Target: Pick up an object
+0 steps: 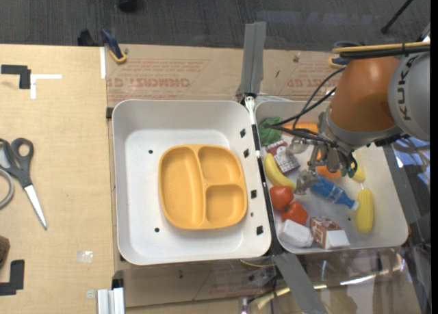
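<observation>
My gripper (323,163) hangs low over the middle of the right bin (391,189), under the orange wrist band (363,97). Just below it lies a blue bottle (335,193). To its left are a yellow banana (277,171) and a red-and-white packet (285,155). Two red pieces (286,203) lie near the bin's left wall. A second yellow piece (365,210) rests at the right. A small carton (327,232) and a white block (295,234) sit at the front. The gripper body hides what is directly under it.
The left bin (130,169) holds a yellow divided plate (203,186). A green item (270,132) and an orange item (305,128) lie at the back of the right bin. Scissors (26,176) rest on the bench at far left. Cables trail off the wrist.
</observation>
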Robot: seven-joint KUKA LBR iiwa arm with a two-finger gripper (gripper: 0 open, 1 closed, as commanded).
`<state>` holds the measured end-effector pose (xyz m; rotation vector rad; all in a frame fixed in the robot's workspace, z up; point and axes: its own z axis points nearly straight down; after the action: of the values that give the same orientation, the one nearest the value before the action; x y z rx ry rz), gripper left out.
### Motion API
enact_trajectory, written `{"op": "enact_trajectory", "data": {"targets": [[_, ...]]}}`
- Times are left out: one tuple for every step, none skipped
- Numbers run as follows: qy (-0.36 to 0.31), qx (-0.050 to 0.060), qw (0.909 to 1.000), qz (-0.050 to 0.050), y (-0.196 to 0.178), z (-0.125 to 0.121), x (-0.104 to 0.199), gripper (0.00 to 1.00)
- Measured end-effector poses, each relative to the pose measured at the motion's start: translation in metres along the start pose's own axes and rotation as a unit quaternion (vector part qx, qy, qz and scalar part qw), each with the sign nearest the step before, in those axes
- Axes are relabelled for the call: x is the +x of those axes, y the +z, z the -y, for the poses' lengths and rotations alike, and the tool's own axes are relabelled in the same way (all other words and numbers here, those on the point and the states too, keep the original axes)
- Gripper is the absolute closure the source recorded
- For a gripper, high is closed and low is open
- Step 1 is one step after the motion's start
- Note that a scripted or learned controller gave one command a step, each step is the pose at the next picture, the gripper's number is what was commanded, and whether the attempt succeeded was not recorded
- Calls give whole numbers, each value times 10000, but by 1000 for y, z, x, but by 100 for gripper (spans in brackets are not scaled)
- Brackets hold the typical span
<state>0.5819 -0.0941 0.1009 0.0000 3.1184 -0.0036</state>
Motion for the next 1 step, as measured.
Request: {"op": "enact_trajectory", "data": {"targets": [[-311,-4,9995,-71,5,75,25,0]]}}
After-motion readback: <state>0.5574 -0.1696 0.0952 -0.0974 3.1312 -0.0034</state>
